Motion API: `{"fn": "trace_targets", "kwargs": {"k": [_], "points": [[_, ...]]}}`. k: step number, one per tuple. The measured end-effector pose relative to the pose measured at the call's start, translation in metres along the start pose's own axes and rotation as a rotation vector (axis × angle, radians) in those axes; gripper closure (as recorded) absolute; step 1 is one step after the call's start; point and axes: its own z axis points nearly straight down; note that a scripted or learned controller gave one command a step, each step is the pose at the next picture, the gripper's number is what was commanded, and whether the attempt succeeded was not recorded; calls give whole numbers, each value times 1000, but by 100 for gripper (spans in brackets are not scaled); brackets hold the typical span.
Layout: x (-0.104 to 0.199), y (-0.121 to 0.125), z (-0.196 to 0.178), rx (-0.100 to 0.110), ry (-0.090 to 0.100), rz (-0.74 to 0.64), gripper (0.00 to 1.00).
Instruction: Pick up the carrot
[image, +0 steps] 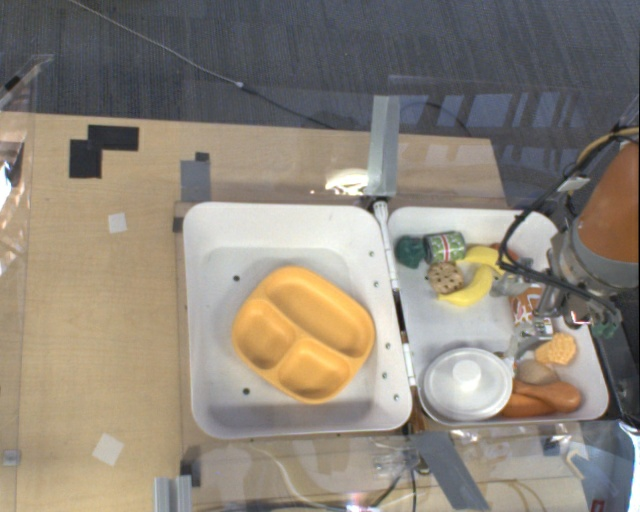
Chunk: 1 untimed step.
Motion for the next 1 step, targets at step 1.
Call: {"fn": "trace_targets", "kwargs": {"k": [1], "points": [[-3,-26,103,-1,4,34,0]]}}
